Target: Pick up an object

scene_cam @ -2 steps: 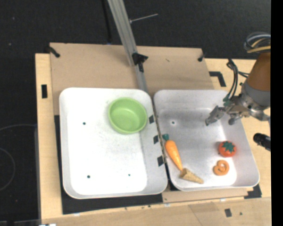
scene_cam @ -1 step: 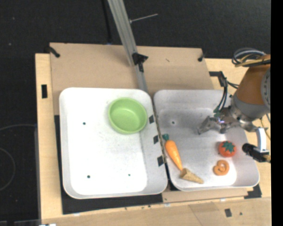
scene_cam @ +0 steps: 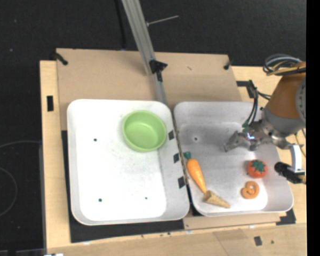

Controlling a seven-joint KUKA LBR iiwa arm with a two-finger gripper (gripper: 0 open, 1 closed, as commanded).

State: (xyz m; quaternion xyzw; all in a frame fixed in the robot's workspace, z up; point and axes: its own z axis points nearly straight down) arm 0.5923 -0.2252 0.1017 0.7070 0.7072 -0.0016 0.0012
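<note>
- From where I stand, the floor around the rig is dark, and a pale wooden counter [scene_cam: 202, 73] sits in the middle of it, carrying two shallow white bins side by side.
- The left bin [scene_cam: 96, 185] holds a green bowl [scene_cam: 144, 130] near its upper right corner, mouth up, well apart from everything else.
- The right bin [scene_cam: 213, 121] carries all the small pieces, gathered in its lower half, which I judge leaves the upper half free for the arm to come down.
- The grey arm [scene_cam: 285, 103] with its orange band leans in from the right, and its gripper [scene_cam: 240, 142] hangs over the middle of the right bin, above bare floor and apart from every piece.
- I cannot tell from here whether the fingers are apart or together; nothing shows between them.
- The carrot [scene_cam: 196, 175] looks the likeliest thing to lift: it lies flat by the bin's left wall, its long axis slanting from the green stub at upper left to the tip at lower right.
- A tan wedge [scene_cam: 217, 199] lies just beside the carrot's tip.
- A red tomato [scene_cam: 257, 168] sits near the right side, with a small orange ring [scene_cam: 250, 190] just below it.
</note>
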